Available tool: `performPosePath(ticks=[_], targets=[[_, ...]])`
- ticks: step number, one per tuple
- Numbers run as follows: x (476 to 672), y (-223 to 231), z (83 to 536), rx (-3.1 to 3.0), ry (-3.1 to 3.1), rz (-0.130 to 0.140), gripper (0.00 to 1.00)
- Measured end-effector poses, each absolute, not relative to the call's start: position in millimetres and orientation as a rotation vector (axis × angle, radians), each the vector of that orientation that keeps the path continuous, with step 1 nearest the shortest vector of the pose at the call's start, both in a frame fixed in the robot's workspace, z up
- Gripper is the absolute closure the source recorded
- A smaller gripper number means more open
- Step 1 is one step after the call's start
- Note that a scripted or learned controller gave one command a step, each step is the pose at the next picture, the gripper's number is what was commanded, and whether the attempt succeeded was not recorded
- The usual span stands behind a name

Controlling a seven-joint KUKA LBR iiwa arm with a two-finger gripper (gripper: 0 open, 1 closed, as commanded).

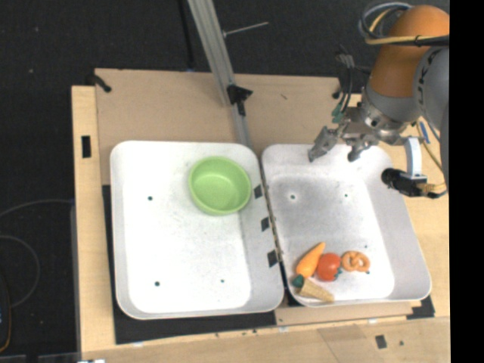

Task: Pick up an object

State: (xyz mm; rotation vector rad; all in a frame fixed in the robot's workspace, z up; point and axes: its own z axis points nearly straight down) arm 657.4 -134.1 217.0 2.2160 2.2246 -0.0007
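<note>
In the near part of the right bin (378,203) lie an orange carrot (310,259), a red tomato (328,266), a small pretzel-like orange ring (355,262) and a tan cone-shaped piece (316,292), close together. A green bowl (219,185) rests in the far part of the left bin (151,233). My gripper (335,150) hangs over the far edge of the right bin, well away from the toys. Its two fingers stand apart, open, with nothing between them.
A slanted metal pole (215,51) rises from the bench behind the bins, near the seam between them. A black cable fitting (401,180) sits by the right bin's right rim. The arm's orange band (401,51) is at upper right.
</note>
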Motion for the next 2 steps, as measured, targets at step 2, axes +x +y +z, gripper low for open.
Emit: performPosePath(ticks=[2], targets=[[659.8, -128.7, 171.5, 2.218, 2.227, -0.006, 0.0]])
